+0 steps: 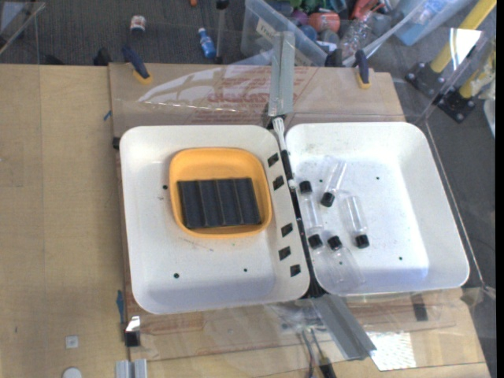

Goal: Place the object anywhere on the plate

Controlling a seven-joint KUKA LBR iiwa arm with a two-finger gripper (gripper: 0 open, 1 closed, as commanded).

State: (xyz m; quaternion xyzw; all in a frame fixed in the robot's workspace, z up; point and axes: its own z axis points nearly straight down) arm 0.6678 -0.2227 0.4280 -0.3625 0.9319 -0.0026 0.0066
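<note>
Camera view: your clear vials [335,203] lie scattered in the right bin [409,152], long axes mostly up-down the frame, the orange plate [183,164] well to their left in the left bin [142,274]; the gripper's state cannot be told.

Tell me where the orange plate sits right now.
The orange plate sits in the left white bin, toward its upper middle, with a dark ridged block lying on it.
</note>
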